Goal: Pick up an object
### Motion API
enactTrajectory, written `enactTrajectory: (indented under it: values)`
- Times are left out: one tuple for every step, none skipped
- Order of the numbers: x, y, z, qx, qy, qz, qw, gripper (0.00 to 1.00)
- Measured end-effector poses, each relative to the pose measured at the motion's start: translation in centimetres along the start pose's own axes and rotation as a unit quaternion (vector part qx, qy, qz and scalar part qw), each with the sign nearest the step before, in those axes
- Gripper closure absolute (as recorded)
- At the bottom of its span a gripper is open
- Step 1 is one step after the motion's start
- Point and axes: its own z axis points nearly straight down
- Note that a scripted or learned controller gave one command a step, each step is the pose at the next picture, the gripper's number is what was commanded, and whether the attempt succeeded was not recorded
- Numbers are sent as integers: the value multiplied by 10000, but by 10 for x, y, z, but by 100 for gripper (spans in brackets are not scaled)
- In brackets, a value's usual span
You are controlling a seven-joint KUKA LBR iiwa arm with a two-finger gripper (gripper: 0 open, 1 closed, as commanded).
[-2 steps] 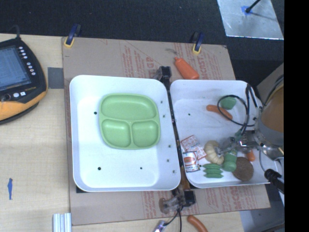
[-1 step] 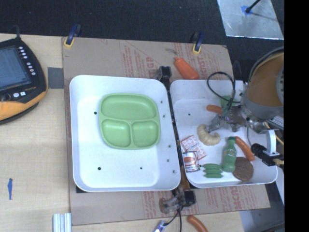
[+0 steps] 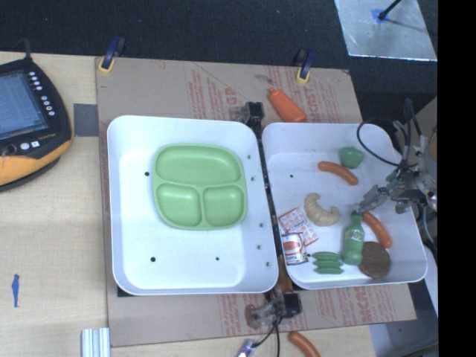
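The right bin [image 3: 297, 143] holds several small items. An orange sausage [image 3: 337, 172] and a green pepper [image 3: 351, 156] lie toward the back. A pale croissant [image 3: 321, 210] sits in the middle. A green bottle [image 3: 353, 240], an orange carrot-like piece [image 3: 378, 229] and a brown lump [image 3: 375, 260] are at the front right. A green pea pod [image 3: 326, 263], a small can [image 3: 293, 248] and a red-and-white packet [image 3: 295, 220] lie near the front left. My gripper [image 3: 383, 197] hangs low at the bin's right side, just above the carrot-like piece and the bottle top, with nothing visibly held.
The left bin [image 3: 126, 199] holds a green divided plate [image 3: 199, 186]. An orange bottle-shaped toy [image 3: 286, 105] lies on the cardboard behind the bins, and another orange piece [image 3: 305, 343] in front. A teach pendant [image 3: 26, 121] rests far left. Black cables [image 3: 375, 136] loop over the right bin's back corner.
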Motion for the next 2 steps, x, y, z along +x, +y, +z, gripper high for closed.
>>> enactTrajectory:
  values:
    - [1,-26,69,10,2,-20,10000,0]
    - [0,-25,58,13,-8,-46,10000,100]
